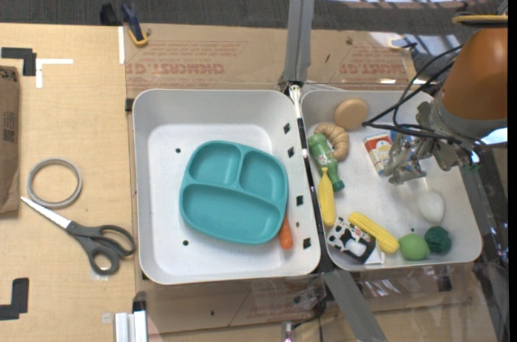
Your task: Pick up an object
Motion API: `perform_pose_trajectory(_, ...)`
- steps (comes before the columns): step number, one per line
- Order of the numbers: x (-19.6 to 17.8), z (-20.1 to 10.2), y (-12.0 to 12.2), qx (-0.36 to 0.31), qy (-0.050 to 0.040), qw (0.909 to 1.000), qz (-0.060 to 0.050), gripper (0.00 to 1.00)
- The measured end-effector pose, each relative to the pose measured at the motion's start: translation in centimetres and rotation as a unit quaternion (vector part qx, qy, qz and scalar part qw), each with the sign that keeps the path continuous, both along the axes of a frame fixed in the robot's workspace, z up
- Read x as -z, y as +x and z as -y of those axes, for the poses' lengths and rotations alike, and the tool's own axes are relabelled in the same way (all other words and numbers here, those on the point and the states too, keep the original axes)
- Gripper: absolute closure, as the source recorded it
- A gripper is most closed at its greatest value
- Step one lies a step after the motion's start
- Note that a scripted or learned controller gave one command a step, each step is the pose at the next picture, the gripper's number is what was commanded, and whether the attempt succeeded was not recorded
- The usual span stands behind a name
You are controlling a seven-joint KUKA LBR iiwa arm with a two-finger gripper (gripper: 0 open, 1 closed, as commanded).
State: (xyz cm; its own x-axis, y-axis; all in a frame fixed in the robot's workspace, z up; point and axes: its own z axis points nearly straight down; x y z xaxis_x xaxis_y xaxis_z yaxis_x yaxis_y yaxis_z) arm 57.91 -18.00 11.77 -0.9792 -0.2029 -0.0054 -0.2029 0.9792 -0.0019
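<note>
Centrally, left bin (153, 171) holds a teal divided plate (234, 192); beside it, gripper (404, 168), grasp indiscernible, overhangs right bin (464, 195).

A teal plate (234, 192) lies in the white left bin (153, 171). The right bin (460, 247) holds yellow corn (374, 232), a green ball (414, 247), a white egg (431, 207) and a black-and-white spotted toy (349, 239). The scissors (85, 234) have grey handles.
</note>
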Motion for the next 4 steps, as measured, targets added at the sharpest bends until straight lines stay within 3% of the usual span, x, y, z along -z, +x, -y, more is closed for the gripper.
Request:
perform_pose_trajectory(1,2.6,-3.8,-1.0,0.038,0.0011,0.9993,-0.002,0.00)
perform_pose_trajectory(2,2.5,4.2,1.2,0.066,0.0002,0.9978,0.000,0.00)
perform_pose_trajectory(3,2.5,-2.3,4.0,0.243,0.0014,0.9700,-0.001,0.00)
perform_pose_trajectory(4,2.5,-7.3,5.4,0.386,0.0015,0.9223,0.000,0.00)
